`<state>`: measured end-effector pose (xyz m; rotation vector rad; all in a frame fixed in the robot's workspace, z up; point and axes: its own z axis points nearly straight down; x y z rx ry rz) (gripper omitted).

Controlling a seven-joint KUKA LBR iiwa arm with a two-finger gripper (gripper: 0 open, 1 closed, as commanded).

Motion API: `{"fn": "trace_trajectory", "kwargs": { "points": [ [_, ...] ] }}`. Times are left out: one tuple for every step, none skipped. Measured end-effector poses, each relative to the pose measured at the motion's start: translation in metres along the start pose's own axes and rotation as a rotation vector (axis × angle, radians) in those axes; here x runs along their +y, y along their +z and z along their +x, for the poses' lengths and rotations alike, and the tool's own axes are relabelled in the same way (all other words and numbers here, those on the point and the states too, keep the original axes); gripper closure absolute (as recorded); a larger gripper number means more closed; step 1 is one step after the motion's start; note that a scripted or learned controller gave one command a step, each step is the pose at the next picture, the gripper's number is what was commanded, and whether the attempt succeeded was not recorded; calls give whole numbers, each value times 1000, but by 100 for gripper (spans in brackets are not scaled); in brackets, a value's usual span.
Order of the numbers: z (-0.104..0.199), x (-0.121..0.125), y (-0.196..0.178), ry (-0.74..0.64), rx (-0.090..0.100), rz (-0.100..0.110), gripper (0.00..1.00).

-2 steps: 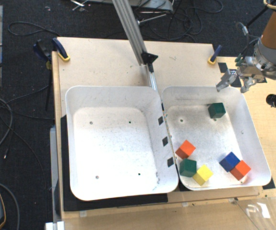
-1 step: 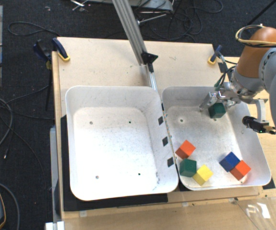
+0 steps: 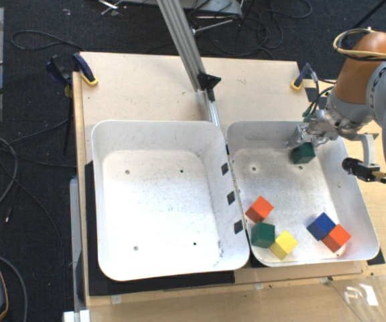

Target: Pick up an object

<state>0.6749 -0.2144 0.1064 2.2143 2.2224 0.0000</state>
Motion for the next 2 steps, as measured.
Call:
{"fn": "trace_trajectory", "kwargs": {
  "points": [
    [80,-8,7,-5,2,-2,100],
    [140,-2,-95,-4,4,-6,100]
  ]
}}
